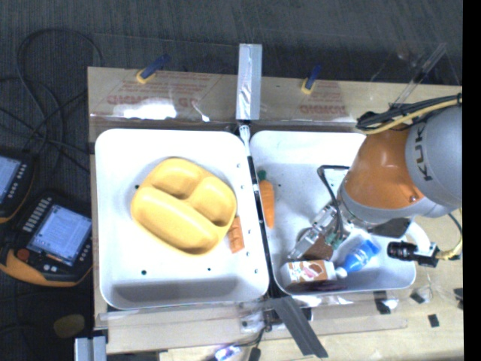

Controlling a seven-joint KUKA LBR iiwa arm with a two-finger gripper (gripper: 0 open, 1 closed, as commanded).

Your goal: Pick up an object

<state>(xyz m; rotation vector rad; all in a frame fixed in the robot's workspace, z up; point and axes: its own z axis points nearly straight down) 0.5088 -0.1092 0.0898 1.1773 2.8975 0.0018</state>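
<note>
White bins side by side on bench; arm w/ orange band reaches in from the right over the right bin. Gripper sits low in that bin's lower half, just above the carton and just left of the blue bottle. Can't tell whether it is apart or together: metal parts blur into dark clutter below. Nothing visibly between them, so no grasp logged.

Candidate objs in right bin: carton lying flat at the front wall, blue bottle touching/next to it, carrot up against the divider. Left bin holds big yellow bread-shaped toy plus small orange piece at its lower right edge.

Judgement: descent/approach phase, nearest targets = carton or bottle. To do well:
- pick one obj, not the seam btwn the two, else both get nudged
- carton is tight to front wall; come in across its narrow side, away from wall
- bottle is round, likely to roll; centre on body before closing
- lift straight up, check obj rises w/ gripper
</note>
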